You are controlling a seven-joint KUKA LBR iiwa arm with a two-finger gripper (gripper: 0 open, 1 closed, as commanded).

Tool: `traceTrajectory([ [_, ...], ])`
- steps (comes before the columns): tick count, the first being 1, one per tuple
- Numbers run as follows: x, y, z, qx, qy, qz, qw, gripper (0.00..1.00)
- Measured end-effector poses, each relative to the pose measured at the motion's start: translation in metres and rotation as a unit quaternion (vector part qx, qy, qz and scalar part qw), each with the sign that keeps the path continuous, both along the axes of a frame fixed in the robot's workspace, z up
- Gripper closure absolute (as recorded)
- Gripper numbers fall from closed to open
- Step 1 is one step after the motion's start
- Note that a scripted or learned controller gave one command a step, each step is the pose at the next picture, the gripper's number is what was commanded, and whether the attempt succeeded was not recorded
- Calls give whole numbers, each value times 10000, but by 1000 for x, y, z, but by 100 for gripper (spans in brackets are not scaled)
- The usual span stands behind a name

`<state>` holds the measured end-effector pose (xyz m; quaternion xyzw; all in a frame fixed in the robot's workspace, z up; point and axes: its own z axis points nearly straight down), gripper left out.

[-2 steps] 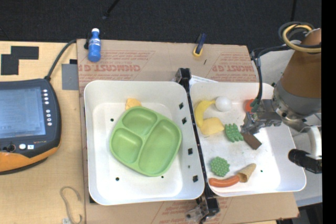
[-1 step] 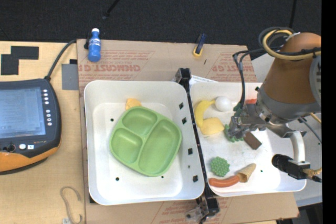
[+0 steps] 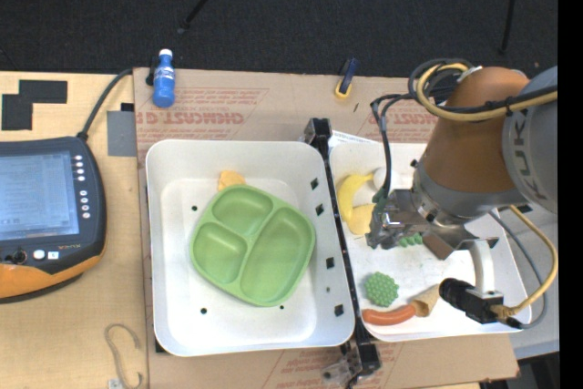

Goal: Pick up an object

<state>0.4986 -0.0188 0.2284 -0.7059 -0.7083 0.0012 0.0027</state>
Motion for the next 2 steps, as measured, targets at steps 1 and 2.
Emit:
traceTrajectory([
  [1, -4, 22, -10, -6, -1, -9, 10000, 100],
  [2, -3, 22, -11, -10, -4, -23, 10000, 100],
])
